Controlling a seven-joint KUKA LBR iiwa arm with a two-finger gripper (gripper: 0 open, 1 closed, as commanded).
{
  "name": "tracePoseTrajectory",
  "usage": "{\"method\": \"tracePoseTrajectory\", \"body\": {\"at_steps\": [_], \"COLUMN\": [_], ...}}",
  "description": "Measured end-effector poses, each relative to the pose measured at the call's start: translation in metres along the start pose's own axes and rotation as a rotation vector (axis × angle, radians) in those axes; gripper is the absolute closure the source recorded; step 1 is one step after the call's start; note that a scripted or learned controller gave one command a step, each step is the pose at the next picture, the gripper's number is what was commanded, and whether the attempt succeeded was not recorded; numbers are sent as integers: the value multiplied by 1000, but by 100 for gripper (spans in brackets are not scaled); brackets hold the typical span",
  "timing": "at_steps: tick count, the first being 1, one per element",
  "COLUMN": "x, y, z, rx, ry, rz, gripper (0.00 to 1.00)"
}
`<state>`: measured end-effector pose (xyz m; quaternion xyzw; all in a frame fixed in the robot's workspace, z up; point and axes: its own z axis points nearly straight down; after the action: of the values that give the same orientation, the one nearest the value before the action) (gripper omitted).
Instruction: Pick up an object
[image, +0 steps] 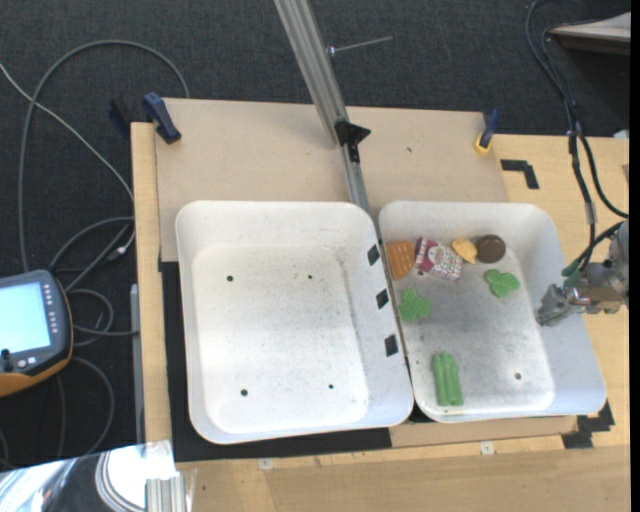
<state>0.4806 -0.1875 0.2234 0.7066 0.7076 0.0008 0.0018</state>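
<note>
The right bin (575, 360) holds several small objects. Along its far side lie an orange waffle-like piece (400, 259), a red and white packet (437, 258), a yellow piece (464, 249) and a brown round object (490, 247). A small green piece (503, 283) lies just below them, and a leafy green piece (414, 305) sits toward the left wall. A long green object (447, 378) lies near the front. My gripper (553, 305) hangs over the bin's right side, to the right of the small green piece and apart from all the objects.
The left bin (200, 230) stands beside the right one, with black clips on the shared wall (384, 298). A metal pole (318, 70) slants in from the top. Cables run along the right edge (585, 180). A handheld pendant (30, 330) lies far left.
</note>
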Motion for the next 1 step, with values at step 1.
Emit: {"method": "tracePoseTrajectory", "body": {"at_steps": [1], "x": [46], "y": [23], "z": [-12], "rx": [0], "ry": [2], "rz": [-6], "gripper": [100]}}
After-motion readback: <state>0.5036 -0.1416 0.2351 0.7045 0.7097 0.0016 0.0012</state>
